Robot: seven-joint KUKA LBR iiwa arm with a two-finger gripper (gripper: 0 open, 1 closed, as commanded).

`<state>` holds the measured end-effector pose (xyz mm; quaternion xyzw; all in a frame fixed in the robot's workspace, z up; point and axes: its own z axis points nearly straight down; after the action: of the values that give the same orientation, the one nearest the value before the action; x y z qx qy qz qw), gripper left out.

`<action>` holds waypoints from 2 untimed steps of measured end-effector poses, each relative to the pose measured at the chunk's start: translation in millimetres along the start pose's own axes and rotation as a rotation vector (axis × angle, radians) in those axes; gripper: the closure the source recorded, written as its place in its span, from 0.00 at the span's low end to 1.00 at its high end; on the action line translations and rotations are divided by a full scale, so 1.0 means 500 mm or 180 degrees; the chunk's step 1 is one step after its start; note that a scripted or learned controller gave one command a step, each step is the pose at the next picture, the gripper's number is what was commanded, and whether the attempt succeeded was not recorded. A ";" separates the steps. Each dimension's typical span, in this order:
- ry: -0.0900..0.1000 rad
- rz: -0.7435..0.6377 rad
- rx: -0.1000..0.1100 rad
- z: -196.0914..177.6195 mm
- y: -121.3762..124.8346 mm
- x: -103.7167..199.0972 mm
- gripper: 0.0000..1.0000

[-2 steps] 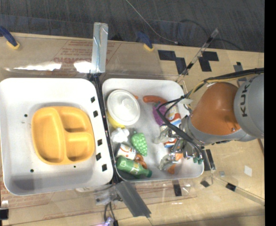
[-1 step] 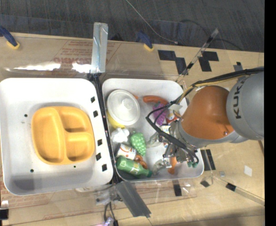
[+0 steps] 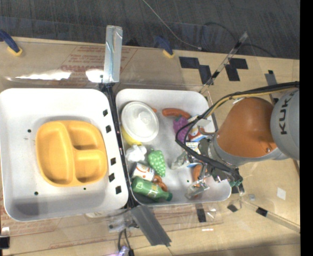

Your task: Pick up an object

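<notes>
Lying in the right white bin (image 3: 146, 96) are a white lidded bowl (image 3: 140, 119), a green bumpy toy (image 3: 157, 161) and a green bottle (image 3: 148, 191); the gripper (image 3: 200, 185) hangs near the bin's front right corner, perhaps touching something small, its grip hidden

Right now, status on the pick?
Gripper low in right bin, near corner, fingers unclear. Nothing seen held. Toys crowd it: green bottle, white bowl, sausage.
</notes>
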<state>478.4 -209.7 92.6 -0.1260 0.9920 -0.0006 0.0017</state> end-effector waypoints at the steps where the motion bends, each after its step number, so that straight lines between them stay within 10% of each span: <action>1: 0.0000 0.0000 0.0000 0.000 0.000 0.000 0.00; 2: 0.0000 0.0000 0.0000 0.000 0.000 0.000 0.00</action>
<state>478.4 -209.7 92.6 -0.1260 0.9920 -0.0005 0.0018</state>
